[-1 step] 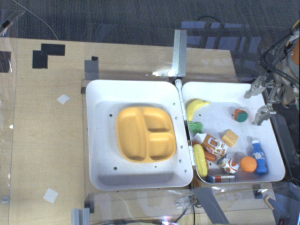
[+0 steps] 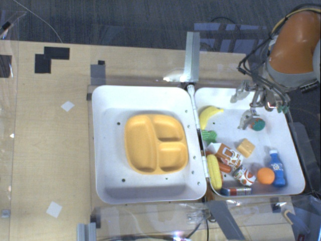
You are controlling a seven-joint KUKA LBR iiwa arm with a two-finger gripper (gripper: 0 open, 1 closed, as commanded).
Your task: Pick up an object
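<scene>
end effector (image 2: 249, 118) | grip state unclear | teal object (image 2: 258, 125) touching, just right below

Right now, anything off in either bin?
Nothing damaged or spilled. The right bin has its toys crowded at the near-left corner, corn against the wall. The yellow tray lies flat in the left bin. The gripper hangs over a teal object.
</scene>
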